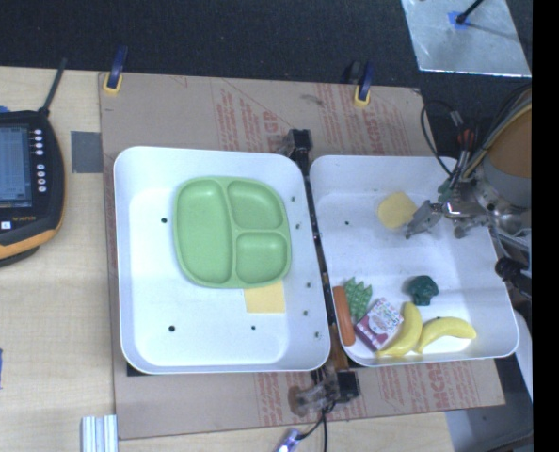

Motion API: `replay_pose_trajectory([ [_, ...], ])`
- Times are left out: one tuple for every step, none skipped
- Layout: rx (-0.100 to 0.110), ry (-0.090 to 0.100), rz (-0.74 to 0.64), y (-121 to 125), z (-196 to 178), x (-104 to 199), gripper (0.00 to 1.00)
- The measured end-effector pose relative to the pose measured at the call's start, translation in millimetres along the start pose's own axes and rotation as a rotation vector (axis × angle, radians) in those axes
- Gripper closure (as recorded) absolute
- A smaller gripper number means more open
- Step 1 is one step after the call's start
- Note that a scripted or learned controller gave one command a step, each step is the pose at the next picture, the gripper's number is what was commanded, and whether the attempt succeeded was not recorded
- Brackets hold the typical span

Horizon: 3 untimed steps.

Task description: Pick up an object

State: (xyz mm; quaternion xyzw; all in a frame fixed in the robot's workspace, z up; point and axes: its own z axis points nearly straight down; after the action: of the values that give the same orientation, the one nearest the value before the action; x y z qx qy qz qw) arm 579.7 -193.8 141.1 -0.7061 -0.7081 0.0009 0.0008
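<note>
The jaws stand spread apart with nothing between them, hovering over the right bin (pixel 328 252). A yellow round object (pixel 395 209) lies just left of them; the bananas (pixel 428 331) and broccoli (pixel 422 288) lie below.

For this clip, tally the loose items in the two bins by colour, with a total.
Green: 3 (divided plate, leafy piece, broccoli)
Yellow: 4 (flat square, round piece, two bananas)
Orange: 1 (carrot)
Pink and white: 1 (small packet)
Total: 9
</note>
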Motion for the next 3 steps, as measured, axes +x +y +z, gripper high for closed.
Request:
replay_pose_trajectory([
  [0.003,0.001,-0.002,-67.3,37.9,13.4,0.00],
  [0.005,0.000,-0.005,-67.3,27.6,12.4,1.00],
  [-0.001,0.000,-0.001,-36.5,-112.9,44.0,1.00],
])
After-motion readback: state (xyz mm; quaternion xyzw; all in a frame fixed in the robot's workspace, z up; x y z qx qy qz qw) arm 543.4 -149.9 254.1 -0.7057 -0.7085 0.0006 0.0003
